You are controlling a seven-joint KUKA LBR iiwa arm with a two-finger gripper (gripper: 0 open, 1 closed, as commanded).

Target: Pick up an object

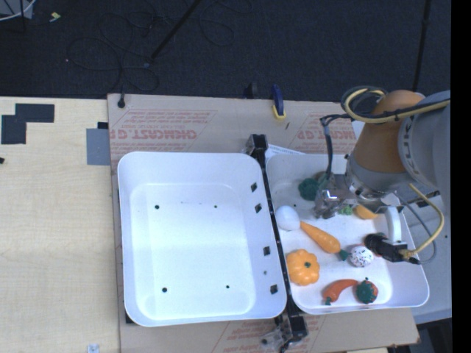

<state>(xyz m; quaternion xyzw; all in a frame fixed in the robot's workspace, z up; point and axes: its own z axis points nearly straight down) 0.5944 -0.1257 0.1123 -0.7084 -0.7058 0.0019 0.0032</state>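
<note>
My gripper [329,203] hangs low over the back of the right bin [416,294], reaching in from the right. A dark green leafy toy [308,188] lies just to its left, and a small green piece [344,210] sits under its right side. An orange piece [366,212] lies to the right of it. In front of it lie a white egg [287,217] and a carrot [320,236]. Nearer the front edge are an orange pumpkin [302,266], a speckled white ball [360,256], a red-orange pepper [338,289] and a green round toy [366,291].
The left bin [126,219] stands beside the right one, with black clips [258,144] along the shared wall. Both bins rest on a cardboard sheet [184,123]. A blue clamp [278,101] sits at the cardboard's back edge.
</note>
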